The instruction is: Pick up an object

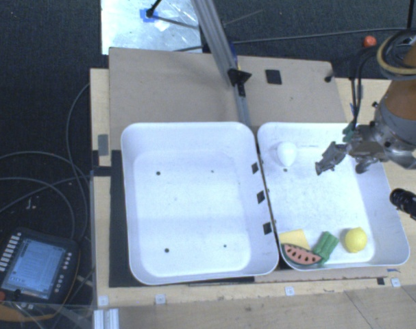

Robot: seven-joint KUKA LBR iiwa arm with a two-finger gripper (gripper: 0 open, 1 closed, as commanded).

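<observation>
Item: small white rounded object [286, 153], pale against the bin floor, lying in the far left part of the right-hand shallow white plastic bin [380, 184], close to the wall it shares with its neighbour.

Item: slice of toy watermelon [301, 254], red with a green rind, at the near left corner of the same bin. Just behind it, a yellow wedge-shaped block [295, 238]. Just to its right, a green ridged cylinder [325, 245], tilted. Further right, a round yellow lemon-like fruit [356, 239]. All four lie in a row along the near wall.

Item: grey two-finger gripper [326, 163], above the far middle of the right-hand bin, to the right of the white object and apart from it. Nothing sits between its fingers; whether they are spread or closed cannot be told.

Item: left-hand shallow white plastic bin [187, 197], touching the right-hand one.

Item: flat brown board table [173, 88], bearing both bins.
</observation>
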